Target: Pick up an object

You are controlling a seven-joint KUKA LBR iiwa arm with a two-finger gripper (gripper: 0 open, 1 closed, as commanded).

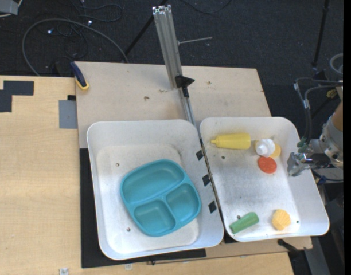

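The right bin (pixel 253 208) holds several small objects. A yellow bottle (pixel 231 141) lies on its side near the back wall. Beside it sits a small white and yellow piece (pixel 266 148), and just in front of that an orange-red round piece (pixel 268 165). A green piece (pixel 244 222) and a yellow piece (pixel 281 219) lie near the front wall. My gripper (pixel 296 163) hangs over the bin's right rim, a short way right of the orange-red piece and touching none of the objects.
The left bin (pixel 106 153) bears a teal divided plate (pixel 160 197). An upright metal post (pixel 168 44) rises behind the two bins. The arm (pixel 331 142) comes in at the right edge. A wooden bench top lies at the left.
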